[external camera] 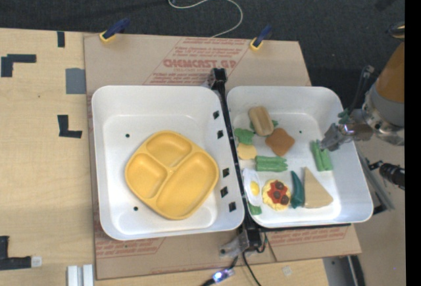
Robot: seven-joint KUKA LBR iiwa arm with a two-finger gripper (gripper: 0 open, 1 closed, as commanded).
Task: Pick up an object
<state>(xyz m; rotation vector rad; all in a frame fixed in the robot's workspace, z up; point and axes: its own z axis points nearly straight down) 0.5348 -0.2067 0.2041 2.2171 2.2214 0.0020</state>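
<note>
The right bin [299,95] holds several toy foods: a hot dog bun [260,119], a brown patty [281,142], a green bean piece [271,163], a small pizza [276,192], a tan wedge [316,190], a dark green pepper [297,189] and a green stick [321,157]. My gripper [333,135] hangs at the bin's right side, just above the green stick's upper end. Nothing shows between its fingers.
The left bin [108,104] holds a yellow divided plate [172,174]. A yellow-green piece [245,145] and a fried egg [253,189] lie by the divider. The bins rest on cardboard [197,61] with clamps and a cable behind.
</note>
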